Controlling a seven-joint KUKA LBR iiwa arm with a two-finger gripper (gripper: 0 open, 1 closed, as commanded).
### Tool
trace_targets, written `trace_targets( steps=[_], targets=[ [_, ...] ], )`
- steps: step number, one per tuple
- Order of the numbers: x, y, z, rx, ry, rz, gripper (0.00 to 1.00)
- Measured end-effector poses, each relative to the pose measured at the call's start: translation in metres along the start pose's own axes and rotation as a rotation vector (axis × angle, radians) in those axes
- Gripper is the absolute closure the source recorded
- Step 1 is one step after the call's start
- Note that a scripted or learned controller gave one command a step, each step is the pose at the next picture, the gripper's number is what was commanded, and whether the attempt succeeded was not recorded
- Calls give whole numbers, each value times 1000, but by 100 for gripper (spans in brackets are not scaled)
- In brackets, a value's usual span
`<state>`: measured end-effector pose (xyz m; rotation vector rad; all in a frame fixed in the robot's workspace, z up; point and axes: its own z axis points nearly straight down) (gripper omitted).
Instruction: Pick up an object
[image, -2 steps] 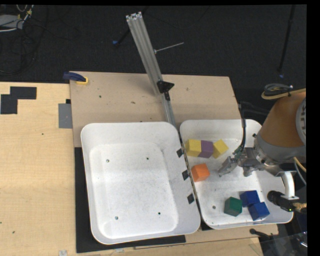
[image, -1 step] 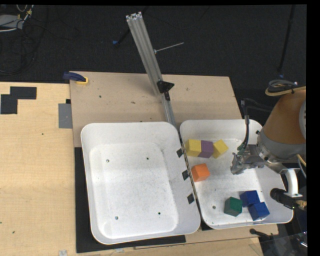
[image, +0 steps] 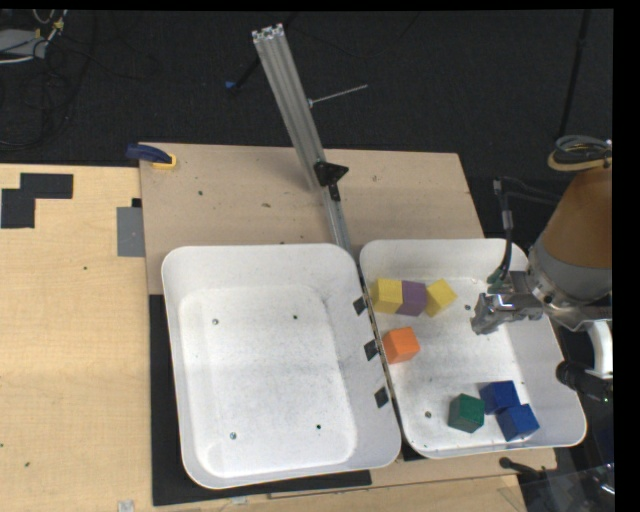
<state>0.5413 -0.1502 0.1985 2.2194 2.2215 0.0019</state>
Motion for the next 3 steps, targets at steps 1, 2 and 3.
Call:
trace_targets(
  steps=[1,2,3],
  targets=[
    [-1,1,-53,-2,-1,0,100],
    [48,3,-58,3,2,-4,100],
    [96,2,-43,6,3,-3,100]
  ],
)
